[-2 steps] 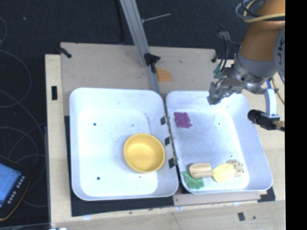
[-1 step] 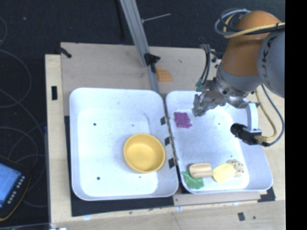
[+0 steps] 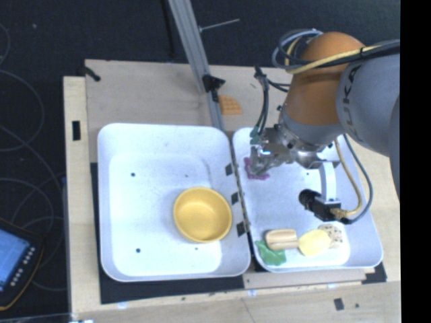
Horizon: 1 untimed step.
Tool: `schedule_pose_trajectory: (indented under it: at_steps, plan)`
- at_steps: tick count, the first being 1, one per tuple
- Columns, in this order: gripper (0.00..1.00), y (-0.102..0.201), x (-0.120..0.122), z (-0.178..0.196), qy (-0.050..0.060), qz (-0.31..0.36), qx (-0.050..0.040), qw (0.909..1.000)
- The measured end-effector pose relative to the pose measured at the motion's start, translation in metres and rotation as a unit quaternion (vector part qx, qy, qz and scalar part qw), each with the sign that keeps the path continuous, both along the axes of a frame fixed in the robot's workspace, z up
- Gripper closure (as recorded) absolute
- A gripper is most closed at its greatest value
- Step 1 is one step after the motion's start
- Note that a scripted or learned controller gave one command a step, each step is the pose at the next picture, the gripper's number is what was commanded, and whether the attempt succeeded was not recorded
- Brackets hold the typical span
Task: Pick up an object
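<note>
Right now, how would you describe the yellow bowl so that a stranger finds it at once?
Start at the left white bin. Near its right wall, toward the front, stands a round yellow bowl, open side up. It stands alone in that bin; the smaller items lie in the right bin.

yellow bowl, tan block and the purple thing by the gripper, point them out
yellow bowl [image 3: 201, 214], camera view, the middle of its inside, in the left bin
tan block [image 3: 281, 238], camera view, its top face, near the right bin's front edge
purple thing [image 3: 257, 173], camera view, its visible part just below the gripper
</note>
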<state>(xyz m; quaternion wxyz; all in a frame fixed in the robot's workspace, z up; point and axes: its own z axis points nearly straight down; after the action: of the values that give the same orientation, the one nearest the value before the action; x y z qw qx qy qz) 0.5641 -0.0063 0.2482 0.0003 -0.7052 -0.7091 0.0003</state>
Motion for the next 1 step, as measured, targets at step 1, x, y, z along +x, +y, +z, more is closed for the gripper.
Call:
schedule_pose_trajectory:
  at_steps: [1]
  plan:
    - [1.0, 0.0486, -0.0254, -0.0119, 0.0, 0.0, 0.0001, 1.0]
